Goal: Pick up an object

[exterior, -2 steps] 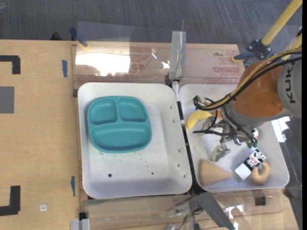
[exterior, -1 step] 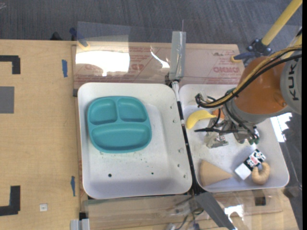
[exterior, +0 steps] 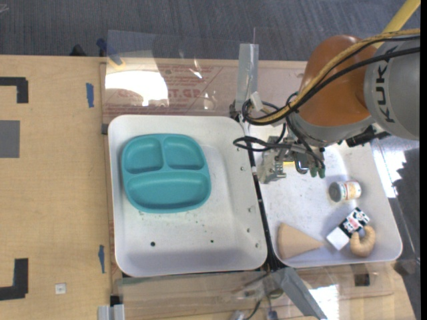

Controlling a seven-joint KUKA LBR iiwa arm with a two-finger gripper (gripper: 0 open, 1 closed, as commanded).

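Gripper [exterior: 283, 165] hangs low over the right bin [exterior: 300, 202], and whether it's open or closed I cannot tell. Jar [exterior: 344, 191] lies just right of it; wedge [exterior: 297, 241] sits below.

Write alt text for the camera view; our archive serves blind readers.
A grey and orange robot arm reaches over the right white bin, which holds a tan cone, a small jar and toys. The left bin holds a teal divided plate.

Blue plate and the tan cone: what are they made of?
Blue plate: probably plastic, with a smooth matte look and molded compartments. Tan cone: maybe wood or foam, dull and evenly colored; hard to tell.
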